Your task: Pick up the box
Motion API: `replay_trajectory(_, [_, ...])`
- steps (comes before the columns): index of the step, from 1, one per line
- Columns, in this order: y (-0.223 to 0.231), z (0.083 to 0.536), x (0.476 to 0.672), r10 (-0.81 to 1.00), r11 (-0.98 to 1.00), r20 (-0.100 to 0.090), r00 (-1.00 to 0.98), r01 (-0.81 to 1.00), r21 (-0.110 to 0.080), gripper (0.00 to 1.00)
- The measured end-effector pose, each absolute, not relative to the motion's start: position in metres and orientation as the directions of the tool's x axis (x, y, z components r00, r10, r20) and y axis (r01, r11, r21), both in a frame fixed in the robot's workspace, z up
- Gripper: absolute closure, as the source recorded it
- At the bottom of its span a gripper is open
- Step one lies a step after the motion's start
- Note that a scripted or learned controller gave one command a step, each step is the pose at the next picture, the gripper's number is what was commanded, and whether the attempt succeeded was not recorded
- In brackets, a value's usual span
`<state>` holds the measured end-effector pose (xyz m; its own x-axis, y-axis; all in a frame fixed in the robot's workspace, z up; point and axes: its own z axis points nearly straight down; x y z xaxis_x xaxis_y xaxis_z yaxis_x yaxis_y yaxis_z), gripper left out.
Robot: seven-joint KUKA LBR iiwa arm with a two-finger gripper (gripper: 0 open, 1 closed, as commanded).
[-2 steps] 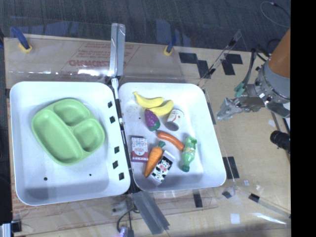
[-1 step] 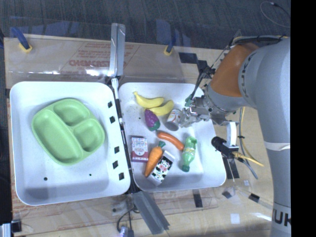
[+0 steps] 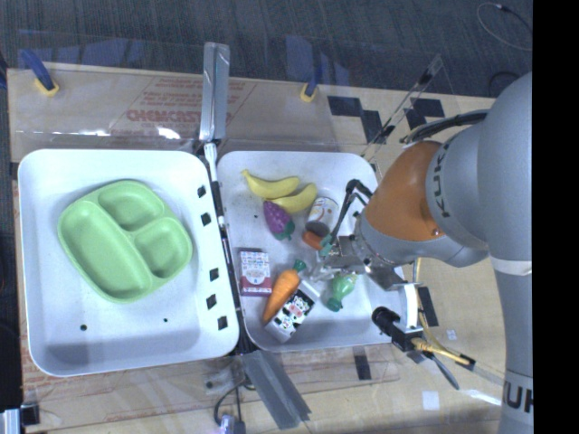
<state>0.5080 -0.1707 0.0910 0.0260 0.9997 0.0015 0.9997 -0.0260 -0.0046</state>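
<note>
Camera view: one shot looking down at a slant, so everything below comes from it.
Desk (image 3: 109,107): light wood-looking top, two shallow white bins side by side.
Left bin (image 3: 36,242): has a green divided plate (image 3: 125,239) sitting in it, three compartments.
Right bin (image 3: 271,165): this is where all the clutter is.
Box (image 3: 255,271): small reddish one, lying flat near the right bin's left wall, just beside the carrot. Nothing gripping it.
Carrot (image 3: 281,294): orange, tilted, its lower end next to a small black and white carton (image 3: 292,314).
Bananas (image 3: 280,191): yellow, up near the top of the right bin, with a purple eggplant (image 3: 278,217) right below.
Green bottle (image 3: 340,289): lying just under the arm's wrist area.
Arm (image 3: 452,188): grey with the orange band, coming in from the right over the right bin.
Claw (image 3: 333,253): down among the stuff in the middle of the right bin, well to the right of the box. Honestly can't tell if it's apart or together, too cluttered there.
</note>
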Motion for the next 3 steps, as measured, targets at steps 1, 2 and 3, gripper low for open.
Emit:
replay_trajectory(1, [-0.201,0.091,0.476,0.991,0.135,0.003,-0.135,0.991,-0.004,1.00])
replay_trajectory(2, [-0.105,0.091,0.476,0.900,0.436,0.004,-0.436,0.900,-0.003,1.00])
replay_trajectory(3, [-0.156,0.092,0.477,0.751,0.661,0.000,-0.661,0.751,0.000,1.00])
